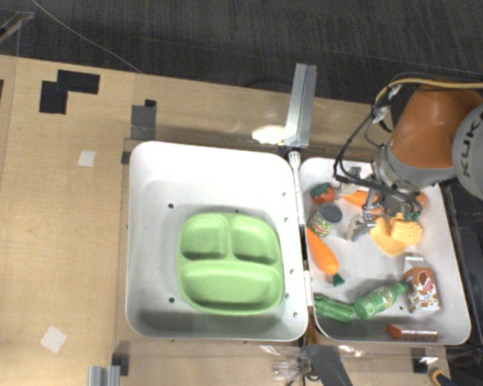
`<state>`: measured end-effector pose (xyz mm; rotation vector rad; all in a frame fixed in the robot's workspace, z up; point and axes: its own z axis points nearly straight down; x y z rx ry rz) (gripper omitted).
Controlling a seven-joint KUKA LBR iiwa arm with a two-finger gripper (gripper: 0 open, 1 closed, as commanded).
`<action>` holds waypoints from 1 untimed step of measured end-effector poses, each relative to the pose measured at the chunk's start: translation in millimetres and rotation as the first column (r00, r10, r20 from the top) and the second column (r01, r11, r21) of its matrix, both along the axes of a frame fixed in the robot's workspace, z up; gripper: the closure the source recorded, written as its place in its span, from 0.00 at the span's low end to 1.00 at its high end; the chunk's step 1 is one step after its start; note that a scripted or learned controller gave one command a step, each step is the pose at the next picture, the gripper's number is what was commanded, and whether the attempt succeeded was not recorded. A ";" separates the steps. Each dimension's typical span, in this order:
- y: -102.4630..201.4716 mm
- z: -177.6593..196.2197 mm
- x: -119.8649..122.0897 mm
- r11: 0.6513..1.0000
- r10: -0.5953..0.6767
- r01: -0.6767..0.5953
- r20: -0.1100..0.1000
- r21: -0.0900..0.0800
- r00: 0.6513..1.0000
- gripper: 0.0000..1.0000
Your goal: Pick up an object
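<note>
1. Wood-toned bench top [46,239] underfoot of everything, pale squares of tape near the left edge, black cut-out shapes farther back at the far left.
2. Nearest the camera, along the right bin's [456,317] front wall: small red-brown bar [411,333] lying left-right, parallel to the rim.
3. Just behind, green bottle [380,298] lying on its side, long axis slanted, cap end toward the far right, base toward the near left; darker green item [333,308] touching its lower end, running left-right.
4. Right of the bottle, red-and-white packet [421,289], long axis running roughly near to far.
5. Left bin [143,222] alongside, holding a green divided tray [231,263]: one wide compartment in front, two smaller ones behind.
6. Mid-bin on the right side: orange carrot [323,254], long axis diagonal, green tip pointing to the near right, blunt end toward the far left by the dividing wall.
7. Behind it, small round can [322,225], then a yellow corn-like piece [398,234] lying near the far right.
8. Gripper [371,216] hanging over the far half of the right bin, just left of the yellow piece; cannot tell how far apart the jaws stand, nor whether anything sits between them.
9. Orange band [426,128] and grey arm body rising behind, cables looping at the wrist.
10. Farthest back: upright metal post [301,105] between the bins, then dark carpet [197,18] with a thin cable across.
</note>
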<state>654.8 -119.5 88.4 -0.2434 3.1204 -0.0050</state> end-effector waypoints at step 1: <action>-17.5 1.9 -79.3 0.997 -0.078 0.078 0.003 0.001 0.997 0.00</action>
